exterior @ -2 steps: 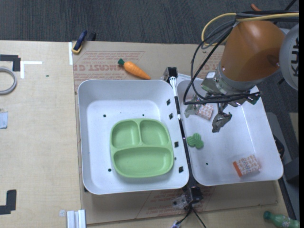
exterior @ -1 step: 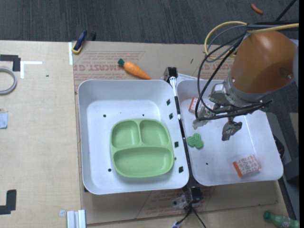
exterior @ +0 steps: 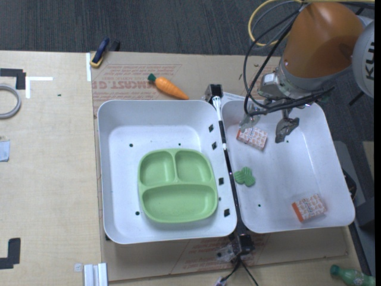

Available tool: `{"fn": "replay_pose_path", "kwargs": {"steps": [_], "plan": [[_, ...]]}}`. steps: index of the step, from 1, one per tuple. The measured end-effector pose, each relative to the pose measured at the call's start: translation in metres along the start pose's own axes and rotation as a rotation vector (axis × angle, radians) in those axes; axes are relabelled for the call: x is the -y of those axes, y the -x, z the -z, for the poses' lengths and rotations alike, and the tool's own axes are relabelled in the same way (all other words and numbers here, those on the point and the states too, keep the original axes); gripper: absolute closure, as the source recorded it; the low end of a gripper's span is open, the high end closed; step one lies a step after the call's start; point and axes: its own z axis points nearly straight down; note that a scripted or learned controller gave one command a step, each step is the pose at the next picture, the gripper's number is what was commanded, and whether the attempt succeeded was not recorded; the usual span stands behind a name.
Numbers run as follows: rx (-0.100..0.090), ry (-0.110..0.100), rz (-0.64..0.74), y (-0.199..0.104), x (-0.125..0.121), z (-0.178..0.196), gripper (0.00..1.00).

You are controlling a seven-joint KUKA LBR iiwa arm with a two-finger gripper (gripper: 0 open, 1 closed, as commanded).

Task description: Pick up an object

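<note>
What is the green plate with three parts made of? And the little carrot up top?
The green plate looks like smooth moulded plastic, one even colour with a soft sheen. The carrot is probably a plastic toy, bright orange and evenly coloured, though rubber or foam is possible.

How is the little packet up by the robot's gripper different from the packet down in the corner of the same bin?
The upper packet lies in the right bin's far-left part, right beside a finger of the gripper; the lower packet lies near the front-right corner, apart from the gripper.
The upper packet looks pale with faint red print; the lower packet has an orange edge.
Both are small, flat, rectangular and tilted, and both are in the right bin.
</note>
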Motion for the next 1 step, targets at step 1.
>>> {"fn": "replay_pose_path", "kwargs": {"steps": [1], "plan": [[-0.001,0.003,0.267,0.0081,-0.0773,0.0,0.0]]}}
